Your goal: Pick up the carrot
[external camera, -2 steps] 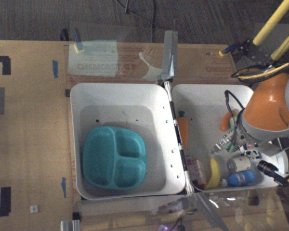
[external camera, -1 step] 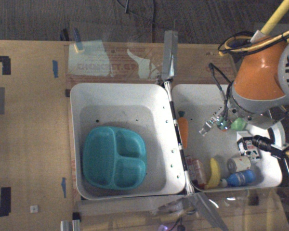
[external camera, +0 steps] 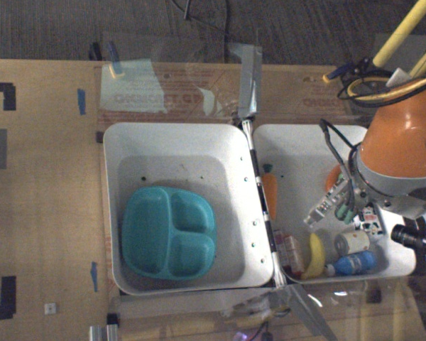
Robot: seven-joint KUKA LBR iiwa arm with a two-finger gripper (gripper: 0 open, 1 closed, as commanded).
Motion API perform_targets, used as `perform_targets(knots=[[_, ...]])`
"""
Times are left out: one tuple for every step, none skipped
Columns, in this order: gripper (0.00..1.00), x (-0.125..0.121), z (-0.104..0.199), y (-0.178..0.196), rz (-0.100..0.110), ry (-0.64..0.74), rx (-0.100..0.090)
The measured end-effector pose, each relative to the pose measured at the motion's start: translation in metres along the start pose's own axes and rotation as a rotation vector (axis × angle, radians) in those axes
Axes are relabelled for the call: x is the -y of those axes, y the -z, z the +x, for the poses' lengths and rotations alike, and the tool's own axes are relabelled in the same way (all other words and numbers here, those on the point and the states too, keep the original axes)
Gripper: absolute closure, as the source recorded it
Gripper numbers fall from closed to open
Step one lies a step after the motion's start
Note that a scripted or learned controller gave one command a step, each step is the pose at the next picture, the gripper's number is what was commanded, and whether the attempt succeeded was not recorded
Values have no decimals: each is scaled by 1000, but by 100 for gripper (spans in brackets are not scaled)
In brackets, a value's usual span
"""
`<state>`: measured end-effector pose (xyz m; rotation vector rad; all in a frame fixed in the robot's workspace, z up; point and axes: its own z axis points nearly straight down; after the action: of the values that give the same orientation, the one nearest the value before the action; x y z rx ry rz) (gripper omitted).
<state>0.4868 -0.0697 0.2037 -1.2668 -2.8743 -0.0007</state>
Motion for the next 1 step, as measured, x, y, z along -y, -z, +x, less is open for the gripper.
perform_targets(knots=[[100, -23, 36, -16, -1, 337, 0]])
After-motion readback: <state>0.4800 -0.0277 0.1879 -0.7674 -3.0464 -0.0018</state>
